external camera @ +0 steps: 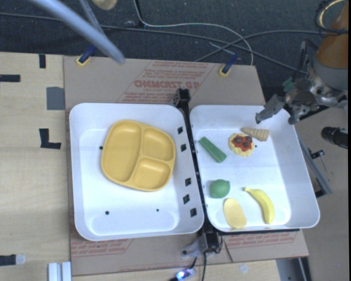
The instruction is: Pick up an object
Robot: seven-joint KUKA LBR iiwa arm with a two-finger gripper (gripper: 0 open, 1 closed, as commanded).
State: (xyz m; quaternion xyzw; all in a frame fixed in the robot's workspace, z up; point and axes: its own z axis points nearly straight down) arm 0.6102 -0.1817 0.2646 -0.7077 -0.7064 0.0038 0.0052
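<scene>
The right bin (281, 174) holds several toy foods: a green stick (212, 149), a round pizza-like piece (242, 144), a tan wedge (256, 134), a green lump (219, 188), a pale yellow oval (234, 212) and a banana (262, 204). My gripper (282, 115) hangs over the bin's far right corner, just right of the tan wedge. Its two fingers are spread open, with nothing between them.
The left bin (88, 198) holds a yellow divided plate (138, 155). A black hinge strip (190, 157) runs between the two bins. Cables (234, 40) trail across the dark floor behind the bench. The arm's grey and orange wrist (333, 57) stands at the right edge.
</scene>
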